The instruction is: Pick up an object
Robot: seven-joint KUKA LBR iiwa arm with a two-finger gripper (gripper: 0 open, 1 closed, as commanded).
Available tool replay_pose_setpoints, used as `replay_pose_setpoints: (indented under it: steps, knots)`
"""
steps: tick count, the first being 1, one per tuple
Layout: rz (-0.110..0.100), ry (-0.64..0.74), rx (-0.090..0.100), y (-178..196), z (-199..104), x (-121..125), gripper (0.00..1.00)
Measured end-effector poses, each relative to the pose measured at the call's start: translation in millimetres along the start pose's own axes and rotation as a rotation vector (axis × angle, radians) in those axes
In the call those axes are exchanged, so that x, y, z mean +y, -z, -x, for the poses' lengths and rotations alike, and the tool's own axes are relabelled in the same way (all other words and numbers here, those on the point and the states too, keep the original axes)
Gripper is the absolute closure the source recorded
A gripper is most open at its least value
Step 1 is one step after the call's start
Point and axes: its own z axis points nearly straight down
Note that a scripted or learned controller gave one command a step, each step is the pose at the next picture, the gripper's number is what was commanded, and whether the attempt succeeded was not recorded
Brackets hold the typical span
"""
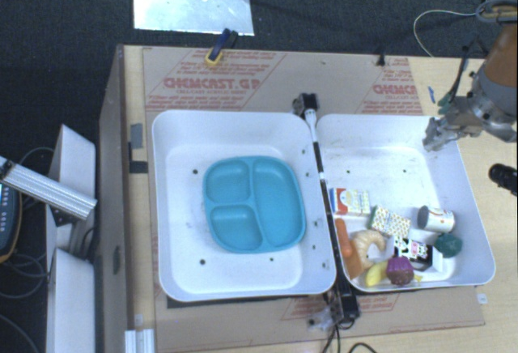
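Observation:
The right bin (380,141) holds a heap of small things in its near half. Among them are a red-and-white carton (350,202), an orange carrot (344,238), a patterned packet (390,222), a white cup (435,219) lying on its side, a dark green lump (447,245), a purple piece (400,270) and a tan pastry (370,242). My gripper (437,135) hangs over the bin's far right corner, well away from the heap, with nothing visible in it.
The left bin (182,149) carries a blue divided plate (253,204). A black clamp (307,105) and a rail sit between the two bins. A yellow-tipped tool (218,48) lies on the bench behind. Grey equipment (48,189) stands at the left.

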Motion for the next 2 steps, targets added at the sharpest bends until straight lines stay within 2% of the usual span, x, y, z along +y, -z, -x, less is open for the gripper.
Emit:
replay_pose_setpoints:
  steps: [1,2]
  knots:
    - [-0.009,0.0,0.003,-92.9,-14.4,66.3,1.0]
    - [-0.007,0.001,0.002,-129.4,-29.9,66.9,1.0]
